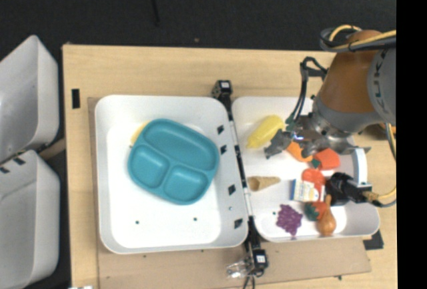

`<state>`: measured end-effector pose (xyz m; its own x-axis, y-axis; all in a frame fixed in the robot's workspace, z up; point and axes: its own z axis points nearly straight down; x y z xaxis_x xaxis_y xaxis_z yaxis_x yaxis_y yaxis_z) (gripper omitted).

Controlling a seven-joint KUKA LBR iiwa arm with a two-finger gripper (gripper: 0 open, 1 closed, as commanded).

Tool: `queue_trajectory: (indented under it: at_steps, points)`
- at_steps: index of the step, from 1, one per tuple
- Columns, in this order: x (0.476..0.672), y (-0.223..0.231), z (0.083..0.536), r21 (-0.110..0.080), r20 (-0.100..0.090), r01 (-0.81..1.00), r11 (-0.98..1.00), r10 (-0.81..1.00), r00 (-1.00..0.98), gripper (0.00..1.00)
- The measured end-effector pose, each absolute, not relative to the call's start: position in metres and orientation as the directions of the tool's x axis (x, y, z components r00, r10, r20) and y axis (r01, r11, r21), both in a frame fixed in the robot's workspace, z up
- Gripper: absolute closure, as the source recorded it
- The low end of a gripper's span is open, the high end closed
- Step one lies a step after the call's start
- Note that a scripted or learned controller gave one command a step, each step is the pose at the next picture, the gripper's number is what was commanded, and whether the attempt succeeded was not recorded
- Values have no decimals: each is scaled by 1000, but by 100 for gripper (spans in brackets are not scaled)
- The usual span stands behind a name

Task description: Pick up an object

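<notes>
My gripper (pixel 280 145) hangs low over the right bin (pixel 357 222), just right of and below a yellow oblong toy (pixel 265 131). The grey arm with its orange band (pixel 347 91) reaches in from the right and covers the bin's upper right part. Below the gripper lie a tan ice-cream cone (pixel 263 182), a purple grape bunch (pixel 289 219), a white and orange carton (pixel 308 189) and an orange toy (pixel 325 159). Nothing is visibly held.
The left bin (pixel 113 217) holds a blue divided plate (pixel 175 161) with a yellow piece (pixel 138 135) peeking out at its upper left edge. A small orange-brown toy (pixel 325 221) lies by the right bin's front wall. Black clips line the divider between the bins.
</notes>
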<state>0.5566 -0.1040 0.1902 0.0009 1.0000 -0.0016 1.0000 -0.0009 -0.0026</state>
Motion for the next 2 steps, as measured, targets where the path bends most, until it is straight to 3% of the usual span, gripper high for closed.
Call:
queue_trajectory:
  at_steps: [2]
  points:
    - [557, -116, 99, -3, -1, 1000, -2, 1000, 2, 0]
